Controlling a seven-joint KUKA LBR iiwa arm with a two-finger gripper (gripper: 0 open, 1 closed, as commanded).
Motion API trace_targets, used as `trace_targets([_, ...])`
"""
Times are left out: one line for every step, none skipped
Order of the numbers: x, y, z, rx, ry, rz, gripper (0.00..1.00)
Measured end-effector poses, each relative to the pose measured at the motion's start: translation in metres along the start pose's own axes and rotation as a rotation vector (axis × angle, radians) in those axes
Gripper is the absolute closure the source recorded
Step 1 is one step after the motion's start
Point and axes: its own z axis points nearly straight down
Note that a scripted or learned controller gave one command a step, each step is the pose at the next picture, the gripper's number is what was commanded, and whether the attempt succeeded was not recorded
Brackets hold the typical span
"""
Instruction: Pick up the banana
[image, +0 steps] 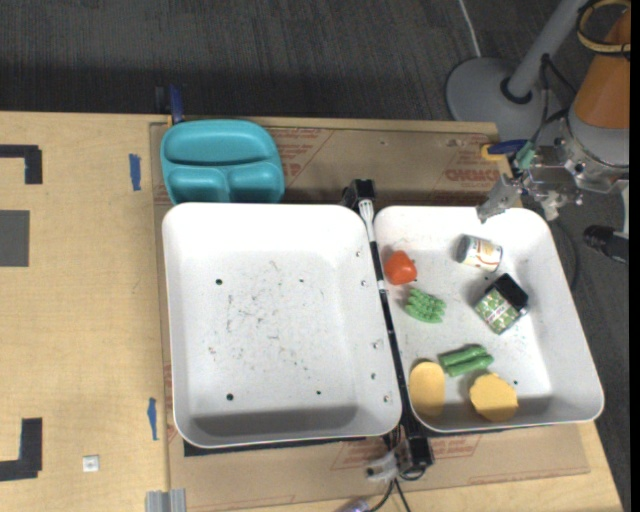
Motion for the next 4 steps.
trace_targets([0.062, -0.084, 0.072, 0.0, 0.0, -0.102, 0.0])
trace_targets([0.118, -0.165, 0.055, 0.003, 0.001, 0.041, 0.0])
trace_targets([0.171, -0.165, 0.055, 0.003, 0.001, -0.265, 0.0])
trace_targets([0.247, -0.164, 0.055, -0.002, 0.0, -0.393, 0.0])
